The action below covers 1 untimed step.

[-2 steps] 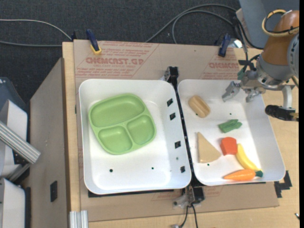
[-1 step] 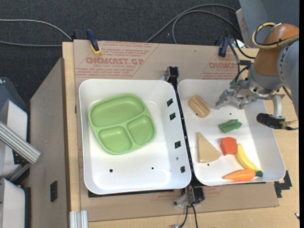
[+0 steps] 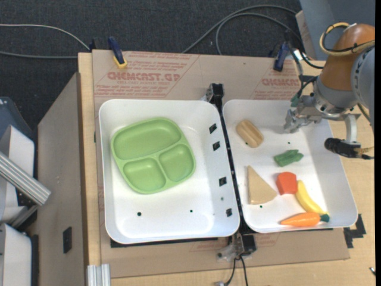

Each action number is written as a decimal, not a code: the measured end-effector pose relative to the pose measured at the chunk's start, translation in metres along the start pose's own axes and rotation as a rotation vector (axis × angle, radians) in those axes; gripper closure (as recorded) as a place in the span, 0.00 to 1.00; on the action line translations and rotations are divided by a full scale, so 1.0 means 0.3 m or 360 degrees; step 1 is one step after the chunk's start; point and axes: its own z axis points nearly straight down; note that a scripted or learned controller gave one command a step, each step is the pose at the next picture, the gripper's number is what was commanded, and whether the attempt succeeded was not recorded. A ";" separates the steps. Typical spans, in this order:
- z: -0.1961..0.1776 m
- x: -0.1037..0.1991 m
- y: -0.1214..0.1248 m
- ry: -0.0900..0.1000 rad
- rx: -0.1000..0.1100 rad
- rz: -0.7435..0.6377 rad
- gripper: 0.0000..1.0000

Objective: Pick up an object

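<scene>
The orange plastic carrot lies at the right white bin's six o'clock edge, with a yellow banana, red block, tan wedge, green pod and tan bread roll beyond. The pincer hangs at twelve o'clock, carrying nothing; whether it is open I cannot tell. No pick looks begun.

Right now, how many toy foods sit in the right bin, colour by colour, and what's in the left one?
Tan: 2, bread roll, wedge
Green: 1, vegetable
Red: 1, block
Yellow: 1, banana
Orange: 1, carrot
Left bin: 1, green divided plate
Total: 7
</scene>
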 end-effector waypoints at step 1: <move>-0.187 0.029 0.027 -0.0002 -0.0011 -0.0001 1.00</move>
